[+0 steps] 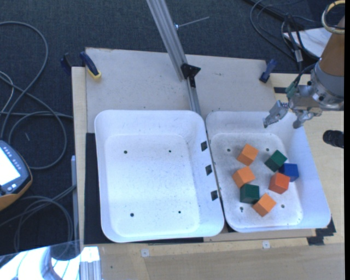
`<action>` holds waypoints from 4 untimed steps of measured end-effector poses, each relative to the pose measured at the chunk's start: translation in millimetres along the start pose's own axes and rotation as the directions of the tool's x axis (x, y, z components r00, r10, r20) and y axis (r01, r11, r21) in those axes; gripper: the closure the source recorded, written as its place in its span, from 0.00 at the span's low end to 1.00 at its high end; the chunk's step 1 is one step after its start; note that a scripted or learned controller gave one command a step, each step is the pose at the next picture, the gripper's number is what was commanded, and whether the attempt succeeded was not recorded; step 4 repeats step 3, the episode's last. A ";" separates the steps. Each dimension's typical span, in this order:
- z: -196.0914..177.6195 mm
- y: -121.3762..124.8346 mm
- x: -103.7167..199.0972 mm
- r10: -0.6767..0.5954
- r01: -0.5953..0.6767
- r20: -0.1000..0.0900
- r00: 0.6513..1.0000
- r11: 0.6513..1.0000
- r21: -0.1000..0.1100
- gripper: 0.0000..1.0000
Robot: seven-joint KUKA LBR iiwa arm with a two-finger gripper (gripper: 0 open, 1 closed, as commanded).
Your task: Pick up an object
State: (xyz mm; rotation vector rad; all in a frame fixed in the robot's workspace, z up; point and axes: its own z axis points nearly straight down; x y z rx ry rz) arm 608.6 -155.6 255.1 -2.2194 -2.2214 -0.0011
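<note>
Hovering my pincer (285,117) spread wide and empty at the upper right, I'd go for the orange cube (248,154) in the right bin (314,180), likely light and rigid, gripping across two flat opposite faces.

A dark blue-black carpeted floor (33,60) surrounds the desk (136,82), whose pale board top is scuffed and speckled. Loose black cables (27,131) loop across the floor at the left, and more cables (273,13) trail at the upper right. 2 blue clamps — one (90,64) at the desk's far left corner, one (267,70) at the far right — grip the board. A slanted aluminium rail (170,38) rises from the desk's middle. Light is even and soft.
</note>
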 end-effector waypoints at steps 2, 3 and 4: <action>126.0 18.8 -11.8 0.002 -0.002 0.000 1.000 1.000 0.008 0.00; 138.4 -8.5 -20.2 -0.003 0.003 0.004 1.000 1.000 -0.015 0.00; 138.4 -8.5 -20.2 -0.003 0.003 0.004 1.000 1.000 -0.015 0.00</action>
